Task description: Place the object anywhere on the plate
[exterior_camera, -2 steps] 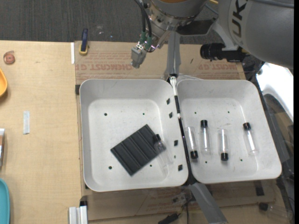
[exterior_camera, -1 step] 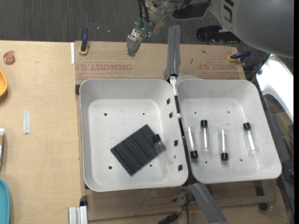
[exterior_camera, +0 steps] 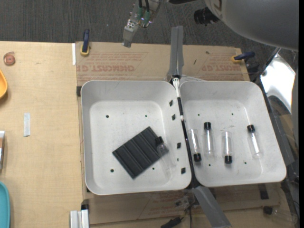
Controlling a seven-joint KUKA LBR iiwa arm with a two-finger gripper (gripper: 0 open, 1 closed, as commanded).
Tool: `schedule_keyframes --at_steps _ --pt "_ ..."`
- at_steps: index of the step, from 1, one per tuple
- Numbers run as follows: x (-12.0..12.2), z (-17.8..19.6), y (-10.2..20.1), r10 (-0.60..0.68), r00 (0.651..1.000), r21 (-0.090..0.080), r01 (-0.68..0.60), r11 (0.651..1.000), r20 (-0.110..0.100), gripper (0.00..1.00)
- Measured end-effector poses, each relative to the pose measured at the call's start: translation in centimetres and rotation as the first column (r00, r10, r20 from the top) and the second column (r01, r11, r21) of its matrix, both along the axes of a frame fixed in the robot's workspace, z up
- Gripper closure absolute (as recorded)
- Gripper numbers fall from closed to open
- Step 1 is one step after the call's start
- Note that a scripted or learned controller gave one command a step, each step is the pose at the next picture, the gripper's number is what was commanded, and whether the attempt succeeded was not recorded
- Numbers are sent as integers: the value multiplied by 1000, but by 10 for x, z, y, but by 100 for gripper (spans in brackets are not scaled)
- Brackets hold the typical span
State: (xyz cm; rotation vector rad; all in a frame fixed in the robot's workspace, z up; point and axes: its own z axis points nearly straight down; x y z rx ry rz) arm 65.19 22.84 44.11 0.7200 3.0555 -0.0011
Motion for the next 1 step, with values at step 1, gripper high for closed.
schedule_keyframes --at_steps 1 --pt "1 9 0 -1 1000 -1 1 1000 3 100"
